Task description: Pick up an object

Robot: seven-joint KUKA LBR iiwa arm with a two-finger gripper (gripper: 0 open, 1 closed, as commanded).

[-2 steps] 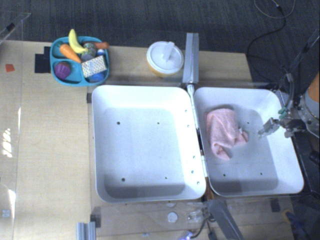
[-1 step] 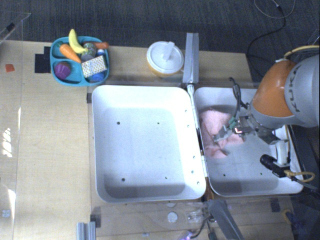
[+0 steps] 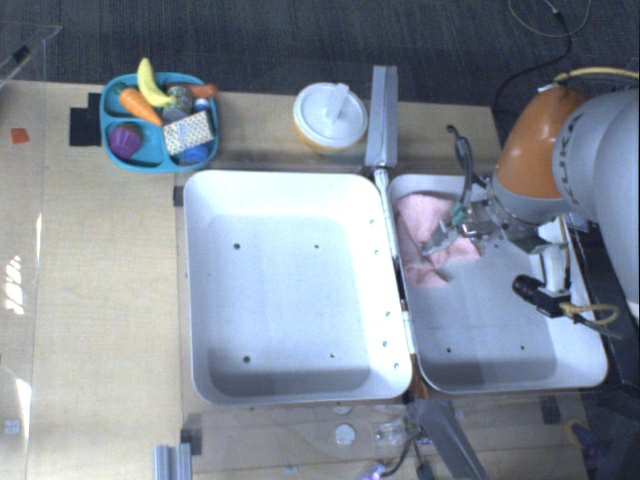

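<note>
- Looking down on the bench, I see my arm (image 3: 560, 158) reaching in from the right, its orange band above the wrist, bent low over the right bin (image 3: 500, 358).
- My gripper (image 3: 448, 238) sits at the upper left part of that bin, down against a pink cloth (image 3: 425, 218).
- That pink cloth lies crumpled in the bin's upper left corner, touching the wall next to the left bin (image 3: 290, 288).
- I cannot tell how wide the tool stands, nor whether any cloth is caught in it; the metal parts blur into the fabric.
- Beyond the bins I see a blue tray (image 3: 150, 158) of toy food, with a banana (image 3: 150, 83) and a carrot (image 3: 138, 103), well apart from the gripper.
- A white lidded cup (image 3: 330, 116) stands just behind the left bin.
</note>
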